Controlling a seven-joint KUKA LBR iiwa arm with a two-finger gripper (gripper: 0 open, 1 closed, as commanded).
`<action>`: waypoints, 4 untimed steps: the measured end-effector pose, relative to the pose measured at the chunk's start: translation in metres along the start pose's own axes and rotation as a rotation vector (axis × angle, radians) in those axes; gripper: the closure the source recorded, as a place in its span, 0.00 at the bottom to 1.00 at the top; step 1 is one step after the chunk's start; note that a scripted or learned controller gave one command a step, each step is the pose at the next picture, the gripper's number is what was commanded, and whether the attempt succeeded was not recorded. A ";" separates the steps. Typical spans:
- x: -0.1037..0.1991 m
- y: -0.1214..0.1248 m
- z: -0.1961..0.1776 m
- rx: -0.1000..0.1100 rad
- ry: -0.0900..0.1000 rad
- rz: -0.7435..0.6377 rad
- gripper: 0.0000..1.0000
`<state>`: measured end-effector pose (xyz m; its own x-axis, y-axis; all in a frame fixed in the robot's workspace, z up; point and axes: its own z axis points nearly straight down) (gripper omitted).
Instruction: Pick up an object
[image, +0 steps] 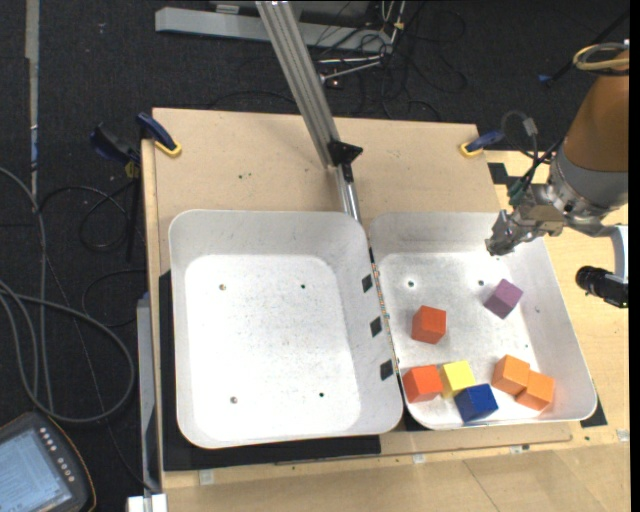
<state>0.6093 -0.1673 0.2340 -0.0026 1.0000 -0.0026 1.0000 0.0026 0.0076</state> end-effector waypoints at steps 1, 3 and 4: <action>0.000 0.001 -0.003 0.005 0.001 0.000 1.00; 0.101 -0.005 0.012 0.010 0.005 -0.005 1.00; 0.149 -0.001 0.003 0.006 0.004 -0.006 1.00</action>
